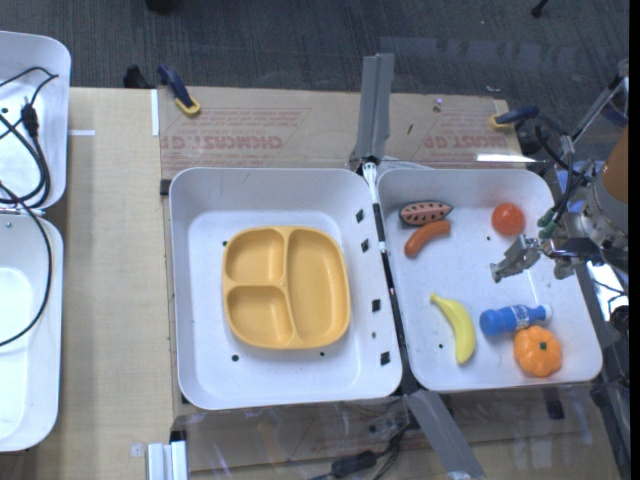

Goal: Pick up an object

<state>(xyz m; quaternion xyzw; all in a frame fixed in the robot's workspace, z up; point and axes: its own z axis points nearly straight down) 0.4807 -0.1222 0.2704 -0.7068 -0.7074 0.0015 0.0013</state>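
Toy foods (454, 326) lying scattered, right bin (436, 368)

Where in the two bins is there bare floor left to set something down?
Left bin: a bare margin all round the yellow divided plate. Right bin: one open patch between sausage, banana and gripper. Crowded at the near right corner, around blue bottle and small pumpkin.
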